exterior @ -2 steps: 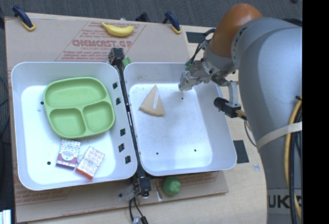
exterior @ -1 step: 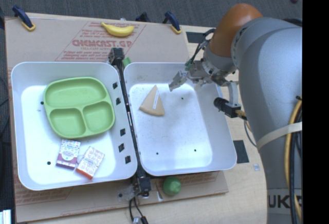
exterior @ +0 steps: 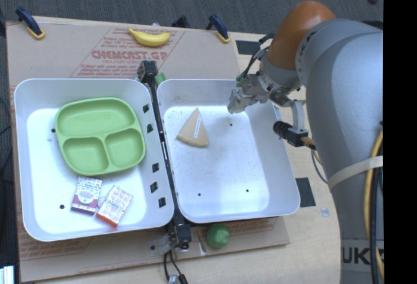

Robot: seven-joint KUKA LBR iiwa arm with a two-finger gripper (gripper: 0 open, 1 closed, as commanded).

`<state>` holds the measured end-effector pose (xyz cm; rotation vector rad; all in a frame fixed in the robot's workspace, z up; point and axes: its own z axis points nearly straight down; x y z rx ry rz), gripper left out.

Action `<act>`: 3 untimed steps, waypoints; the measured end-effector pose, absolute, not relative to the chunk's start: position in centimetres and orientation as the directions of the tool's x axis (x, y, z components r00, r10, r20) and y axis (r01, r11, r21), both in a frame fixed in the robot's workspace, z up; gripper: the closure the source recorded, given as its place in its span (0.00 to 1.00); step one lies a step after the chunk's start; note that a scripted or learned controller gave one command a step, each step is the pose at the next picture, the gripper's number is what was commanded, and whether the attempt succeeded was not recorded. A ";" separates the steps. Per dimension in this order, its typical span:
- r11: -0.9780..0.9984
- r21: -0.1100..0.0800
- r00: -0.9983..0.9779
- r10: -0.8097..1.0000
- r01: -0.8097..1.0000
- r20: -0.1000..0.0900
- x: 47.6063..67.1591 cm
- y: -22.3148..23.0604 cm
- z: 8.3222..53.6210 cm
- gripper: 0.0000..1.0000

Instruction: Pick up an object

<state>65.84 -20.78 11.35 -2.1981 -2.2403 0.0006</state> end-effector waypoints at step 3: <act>0.005 -0.003 -0.005 1.000 1.000 0.001 51.1 -18.8 9.1 0.00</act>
